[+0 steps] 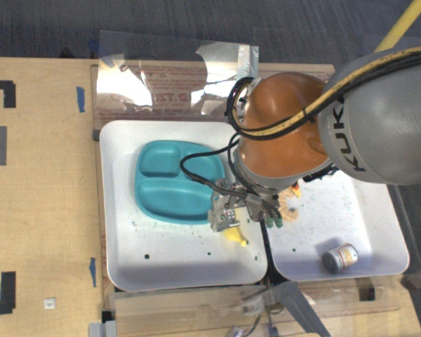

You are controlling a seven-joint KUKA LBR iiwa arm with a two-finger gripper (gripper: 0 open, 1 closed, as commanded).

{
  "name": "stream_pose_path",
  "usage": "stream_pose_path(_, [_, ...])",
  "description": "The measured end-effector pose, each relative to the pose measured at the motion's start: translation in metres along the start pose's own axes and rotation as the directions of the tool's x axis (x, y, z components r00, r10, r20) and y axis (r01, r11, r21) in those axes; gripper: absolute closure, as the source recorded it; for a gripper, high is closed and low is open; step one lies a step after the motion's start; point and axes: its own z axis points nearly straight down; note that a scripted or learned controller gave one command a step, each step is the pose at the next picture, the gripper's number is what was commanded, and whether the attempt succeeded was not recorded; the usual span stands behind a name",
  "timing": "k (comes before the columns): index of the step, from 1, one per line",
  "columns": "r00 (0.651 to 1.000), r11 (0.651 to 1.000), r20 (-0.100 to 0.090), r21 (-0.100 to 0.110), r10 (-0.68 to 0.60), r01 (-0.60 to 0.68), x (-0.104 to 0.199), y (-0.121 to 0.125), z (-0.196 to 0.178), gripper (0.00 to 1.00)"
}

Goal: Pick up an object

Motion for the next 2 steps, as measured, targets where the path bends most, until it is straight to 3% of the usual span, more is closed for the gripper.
stream_pose_path(1, [0.887, 0.887, -0.001, 0.002, 0.462, -0.462, -0.009, 0.058, -0.001, 1.00])
stream_pose_path(2, [0.400, 0.400, 0.001, 0.006, 0.916, -0.916, -0.005, 0.108, 0.015, 1.00])
